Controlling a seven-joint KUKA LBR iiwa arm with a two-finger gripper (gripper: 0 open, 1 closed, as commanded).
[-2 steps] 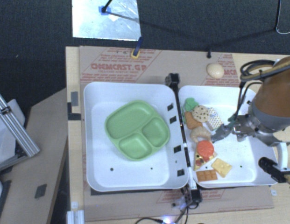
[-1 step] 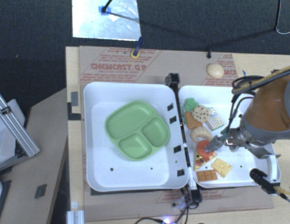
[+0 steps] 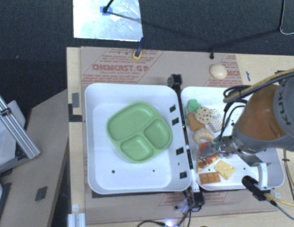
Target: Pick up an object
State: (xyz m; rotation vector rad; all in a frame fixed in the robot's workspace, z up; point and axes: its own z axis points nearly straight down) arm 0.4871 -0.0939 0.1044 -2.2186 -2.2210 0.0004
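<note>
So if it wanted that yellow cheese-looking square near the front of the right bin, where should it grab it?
Probably across two opposite edges of the yellow square, coming straight down from above. It lies flat on the floor of the right bin, so only its thin sides offer a hold. The cracker sits close on its left, so the freer front and back edges look safer.

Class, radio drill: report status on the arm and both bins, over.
Gripper low in right bin, among toy food pile. Grasp unconfirmed. Green divided plate sits in left bin, untouched. Arm covers the right bin's right side.

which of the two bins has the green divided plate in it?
The left white bin: the green three-compartment plate lies in it. The right bin holds small toy food pieces.
</note>
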